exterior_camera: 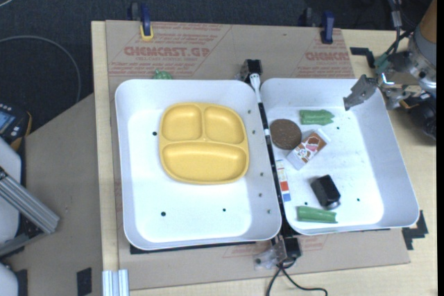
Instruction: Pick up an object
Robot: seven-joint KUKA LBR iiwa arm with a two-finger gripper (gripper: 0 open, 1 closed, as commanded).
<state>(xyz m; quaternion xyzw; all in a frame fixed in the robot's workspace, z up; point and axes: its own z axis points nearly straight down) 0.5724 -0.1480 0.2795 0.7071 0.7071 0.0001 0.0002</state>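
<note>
Nearest the camera in the right bin [388,170], a flat green piece [316,214] lies at the front wall, elongated and slightly ragged at its edges. Just behind it sits a black block [325,190], matte and rounded, tilted on the bin floor. At mid-depth a small carton [307,149], white with red and brown print, rests touching a brown disc [284,134], which is round, flat and dull-surfaced. Farther back lies a second green piece [316,117], short and bar-shaped.

The left bin [139,170] is smooth white plastic with rounded corners. It holds a yellow tray [204,143], glossy, with two small compartments behind one long compartment.

The gripper [361,92] hovers at the far right corner of the right bin, above the rim, well apart from all objects. Its grey fingers hold nothing; whether they are spread or closed cannot be determined.

Both bins rest on a brown board [208,45] printed with red lettering.
</note>
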